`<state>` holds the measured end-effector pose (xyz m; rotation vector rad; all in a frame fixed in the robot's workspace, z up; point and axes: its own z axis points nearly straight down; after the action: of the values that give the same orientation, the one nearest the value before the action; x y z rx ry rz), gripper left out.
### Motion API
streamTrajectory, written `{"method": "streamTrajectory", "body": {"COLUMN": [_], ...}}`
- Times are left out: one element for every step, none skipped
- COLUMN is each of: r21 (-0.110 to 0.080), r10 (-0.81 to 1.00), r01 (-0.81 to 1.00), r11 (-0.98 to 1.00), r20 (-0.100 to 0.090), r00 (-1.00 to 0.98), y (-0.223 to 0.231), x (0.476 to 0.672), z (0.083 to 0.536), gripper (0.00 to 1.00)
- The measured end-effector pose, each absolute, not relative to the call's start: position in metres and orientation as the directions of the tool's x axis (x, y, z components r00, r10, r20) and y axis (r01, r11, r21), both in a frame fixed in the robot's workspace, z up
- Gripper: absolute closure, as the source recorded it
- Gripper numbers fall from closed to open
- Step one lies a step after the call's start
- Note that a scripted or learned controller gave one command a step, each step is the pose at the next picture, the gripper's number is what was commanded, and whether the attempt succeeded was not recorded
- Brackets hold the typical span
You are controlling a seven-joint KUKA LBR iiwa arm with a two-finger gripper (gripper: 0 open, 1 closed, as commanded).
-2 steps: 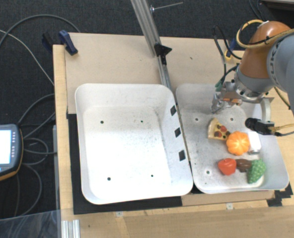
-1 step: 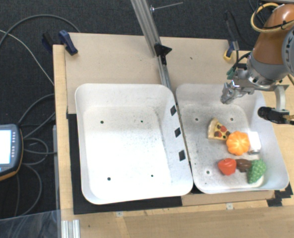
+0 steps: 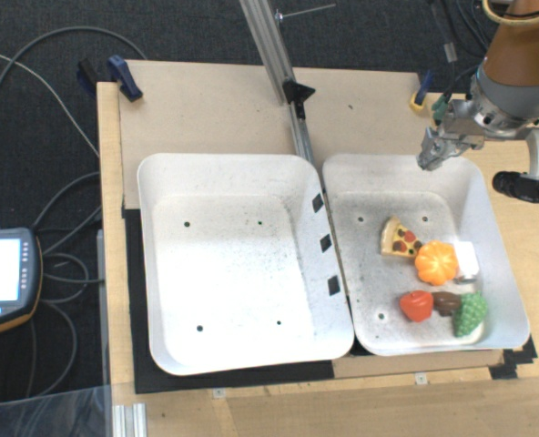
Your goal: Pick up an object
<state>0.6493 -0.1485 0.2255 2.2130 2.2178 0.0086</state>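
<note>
Orange and glossy, the toy pumpkin (image 3: 436, 261) looks like moulded plastic: light, stiff, a bit slick, so I judge I should pinch it across its widest ribs, where my pads get flat contact. It sits in the right bin (image 3: 361, 176), well below my gripper (image 3: 431, 157) and a little to its right in the view. My gripper hovers over that bin's far edge; I cannot tell how it is set. Just beside the pumpkin lie a pizza slice (image 3: 399, 238), a white block (image 3: 465, 259), a red tomato (image 3: 416, 305), a brown piece (image 3: 446, 301) and green grapes (image 3: 471, 314), all crowded together, so a clean approach from above seems safest.
</note>
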Motion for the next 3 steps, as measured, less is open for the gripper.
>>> {"method": "streamTrajectory", "body": {"r21": [0.003, -0.003, -0.003], "r10": [1.0, 1.0, 1.0], "r01": [1.0, 1.0, 1.0], "r11": [0.001, 0.007, 0.005], "r20": [-0.001, 0.004, 0.003], "r00": [-0.001, -0.007, -0.005], "y": [-0.148, -0.087, -0.043], "x": [0.65, 0.637, 0.622], "z": [0.225, 0.221, 0.22], "gripper": [1.0, 1.0, 1.0]}}
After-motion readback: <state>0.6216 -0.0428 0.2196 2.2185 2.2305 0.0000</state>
